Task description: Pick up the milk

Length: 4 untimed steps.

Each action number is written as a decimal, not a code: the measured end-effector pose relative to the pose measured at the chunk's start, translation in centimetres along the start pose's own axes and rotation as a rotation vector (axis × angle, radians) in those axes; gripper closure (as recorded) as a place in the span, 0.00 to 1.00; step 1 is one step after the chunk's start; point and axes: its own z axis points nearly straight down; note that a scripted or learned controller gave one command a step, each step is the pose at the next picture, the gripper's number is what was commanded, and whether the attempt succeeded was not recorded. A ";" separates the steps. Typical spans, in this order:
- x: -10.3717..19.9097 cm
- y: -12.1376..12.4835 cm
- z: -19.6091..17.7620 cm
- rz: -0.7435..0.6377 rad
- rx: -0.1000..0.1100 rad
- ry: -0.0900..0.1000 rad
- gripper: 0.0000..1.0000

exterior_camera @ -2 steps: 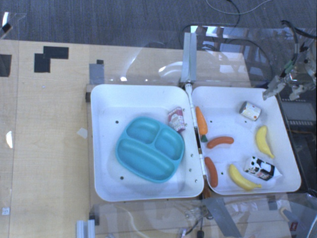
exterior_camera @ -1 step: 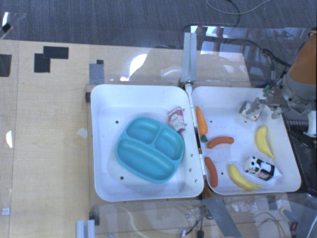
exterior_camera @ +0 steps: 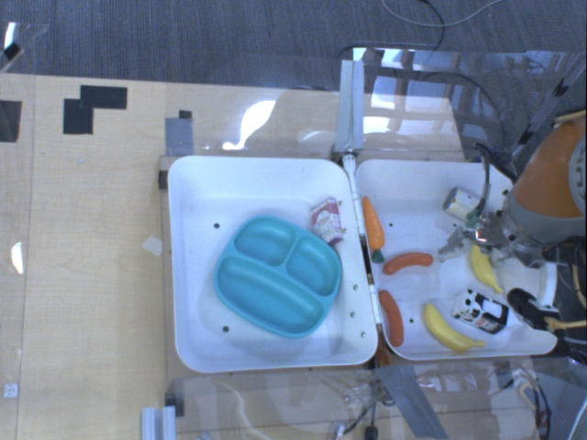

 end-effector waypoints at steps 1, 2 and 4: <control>0.2 -2.6 -0.1 -0.153 -0.005 -0.001 0.00; -2.6 -6.1 -0.2 -0.252 -0.006 -0.002 0.00; -1.9 -6.3 -0.1 -0.253 -0.004 0.000 0.00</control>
